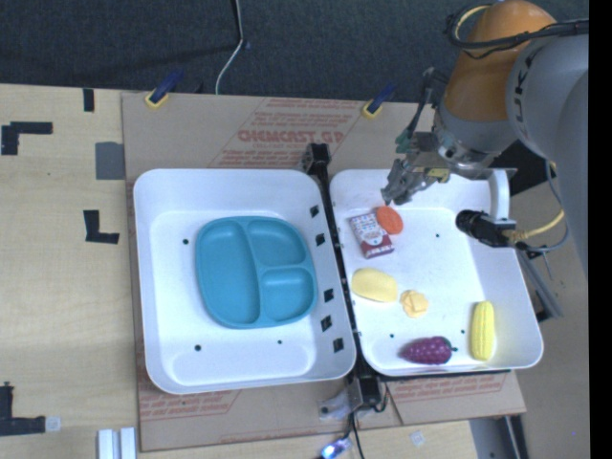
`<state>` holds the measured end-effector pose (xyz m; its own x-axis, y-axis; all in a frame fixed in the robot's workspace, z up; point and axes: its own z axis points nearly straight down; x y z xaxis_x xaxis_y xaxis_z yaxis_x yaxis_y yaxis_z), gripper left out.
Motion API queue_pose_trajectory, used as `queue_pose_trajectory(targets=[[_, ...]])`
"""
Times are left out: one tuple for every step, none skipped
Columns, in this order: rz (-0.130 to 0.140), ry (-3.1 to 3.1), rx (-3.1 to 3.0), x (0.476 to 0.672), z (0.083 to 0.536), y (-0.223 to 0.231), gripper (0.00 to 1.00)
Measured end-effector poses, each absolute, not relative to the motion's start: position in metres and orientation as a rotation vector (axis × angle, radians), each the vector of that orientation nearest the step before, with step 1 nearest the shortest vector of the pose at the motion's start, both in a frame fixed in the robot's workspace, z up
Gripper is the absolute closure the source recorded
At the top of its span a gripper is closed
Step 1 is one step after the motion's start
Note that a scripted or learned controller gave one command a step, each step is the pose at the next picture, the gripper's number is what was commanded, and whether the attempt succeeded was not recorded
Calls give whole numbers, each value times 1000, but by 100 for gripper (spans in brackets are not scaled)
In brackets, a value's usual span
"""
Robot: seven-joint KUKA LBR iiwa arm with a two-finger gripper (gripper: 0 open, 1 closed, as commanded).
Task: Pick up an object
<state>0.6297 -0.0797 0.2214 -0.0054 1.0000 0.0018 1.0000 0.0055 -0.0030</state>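
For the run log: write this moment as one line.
phase: approach | pincer: above orange toy, right bin | grasp: none seen | left bin: blue divided plate

light: you get even, fairly bright overhead light | glare: white bins point(153, 208) look slightly washed out | shadows: soft, short | focus: mildly soft throughout, arm point(535, 65) blurrier near the right edge

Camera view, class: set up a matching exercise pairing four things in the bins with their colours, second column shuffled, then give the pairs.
Things:
1. divided plate
2. corn cob
3. bunch of grapes
4. small round piece below the claw

Colours:
A. purple
B. orange
C. blue
D. yellow

Pairs: 1-C, 2-D, 3-A, 4-B
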Motion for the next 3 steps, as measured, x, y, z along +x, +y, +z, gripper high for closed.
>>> queue_pose_trajectory(targets=[[0,-2226,-2212,620,231,-29,100],[-1,-2228,-2211,619,232,35,100],[3,-2227,-2211,612,218,92,100]])
